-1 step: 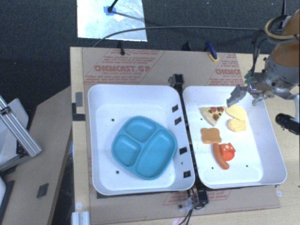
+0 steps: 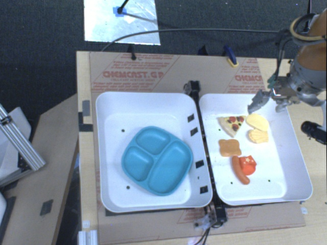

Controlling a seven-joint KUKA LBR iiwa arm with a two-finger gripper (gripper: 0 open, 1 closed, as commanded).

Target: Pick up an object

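Arm (image 2: 309,60): grey metal casing, rounded segments, with an orange band above the wrist and a tan-orange section below it. A yellowish ring sits at the upper joint. Thin dark cable runs alongside. Gripper (image 2: 258,102): pale grey, two slim fingers. A black fitting projects lower down, near the frame edge

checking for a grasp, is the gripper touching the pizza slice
Apart. The camera view shows bare white bin floor between the gripper and the pizza slice; the gripper sits up and right of it.
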